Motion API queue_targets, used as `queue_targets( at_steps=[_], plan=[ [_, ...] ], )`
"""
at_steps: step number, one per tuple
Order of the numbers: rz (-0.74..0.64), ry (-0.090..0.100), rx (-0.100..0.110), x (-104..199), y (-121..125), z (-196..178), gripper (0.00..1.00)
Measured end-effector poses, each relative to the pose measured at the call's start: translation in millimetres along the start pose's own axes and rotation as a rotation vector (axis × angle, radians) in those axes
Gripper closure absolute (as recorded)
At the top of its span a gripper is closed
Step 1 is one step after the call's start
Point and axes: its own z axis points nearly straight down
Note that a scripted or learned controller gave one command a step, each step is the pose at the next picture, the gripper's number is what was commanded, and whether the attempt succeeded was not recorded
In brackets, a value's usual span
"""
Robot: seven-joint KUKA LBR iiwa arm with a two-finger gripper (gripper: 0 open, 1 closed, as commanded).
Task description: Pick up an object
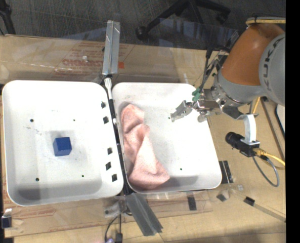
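A pink cloth (140, 148) lies crumpled along the left side of the right bin (200, 151), running from its back towards its front. A small blue cube (62, 146) rests in the left bin (28, 100), left of centre. My gripper (182, 110) hangs over the upper right part of the right bin, well right of the cloth and apart from it. Nothing shows between its fingers.
A grey bar (111, 47) stands up behind the divider between the bins. A second grey bar (143, 214) lies at the bench's front edge. Bare bin floor lies between the cloth and the gripper. An office chair base (185, 6) is on the floor behind.
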Motion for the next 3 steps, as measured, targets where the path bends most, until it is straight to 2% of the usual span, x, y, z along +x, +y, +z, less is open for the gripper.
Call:
queue_targets(
  at_steps=[1,2,3],
  plan=[
    [-0.099,0.0,0.0,17.9,2.3,150.9,0.0],
    [-0.103,0.0,0.004,17.1,2.3,143.2,1.0],
    [-0.362,-0.003,-0.005,9.7,54.6,54.5,1.0]
  ],
)
